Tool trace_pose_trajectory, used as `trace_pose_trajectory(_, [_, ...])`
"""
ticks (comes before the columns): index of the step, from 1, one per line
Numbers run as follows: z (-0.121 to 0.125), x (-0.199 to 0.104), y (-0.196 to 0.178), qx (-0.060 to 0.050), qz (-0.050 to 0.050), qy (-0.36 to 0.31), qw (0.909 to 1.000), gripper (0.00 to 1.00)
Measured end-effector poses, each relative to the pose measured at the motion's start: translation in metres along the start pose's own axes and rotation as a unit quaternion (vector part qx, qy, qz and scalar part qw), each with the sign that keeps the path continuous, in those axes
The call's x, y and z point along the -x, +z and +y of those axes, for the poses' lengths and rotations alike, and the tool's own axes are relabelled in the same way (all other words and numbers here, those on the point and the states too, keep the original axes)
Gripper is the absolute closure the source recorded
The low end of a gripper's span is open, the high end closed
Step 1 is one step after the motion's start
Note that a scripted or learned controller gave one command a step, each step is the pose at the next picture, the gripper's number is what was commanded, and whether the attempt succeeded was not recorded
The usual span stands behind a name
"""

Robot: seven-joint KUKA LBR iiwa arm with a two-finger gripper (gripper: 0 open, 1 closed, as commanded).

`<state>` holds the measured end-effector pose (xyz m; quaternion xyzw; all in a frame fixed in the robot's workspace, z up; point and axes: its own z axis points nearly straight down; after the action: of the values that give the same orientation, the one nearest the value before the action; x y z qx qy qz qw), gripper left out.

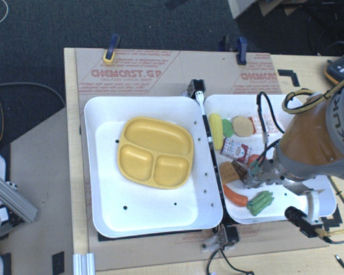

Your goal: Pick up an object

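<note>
The right bin (327, 202) holds several toy foods: a yellow corn cob (216, 129), a green piece (227, 127), a tan round bun (243, 126), a red and white packet (235, 149), a brown slice (229, 172), an orange carrot (236, 196) and a green pea pod (260, 201). My gripper (250, 175) is low in this bin, just right of the brown slice and above the carrot and pea pod. A small red piece (255, 159) shows right beside the gripper. The wrist hides what lies under it.
The left bin (103, 171) carries a yellow divided plate (155, 152). The ridge where the two bins meet (209, 148) runs just left of the toys. The arm's orange band (307, 139) and black cables (264, 119) hang over the right bin's right half.
</note>
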<state>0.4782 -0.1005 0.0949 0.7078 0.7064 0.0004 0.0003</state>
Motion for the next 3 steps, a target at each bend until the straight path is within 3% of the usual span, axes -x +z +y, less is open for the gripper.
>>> trace_pose_trajectory(2, [0.011, -0.004, -0.113, 0.003, -0.001, -0.002, 1.0000, 1.00])
trace_pose_trajectory(3, [0.012, -0.004, -0.131, 0.002, -0.001, -0.001, 1.0000, 1.00])
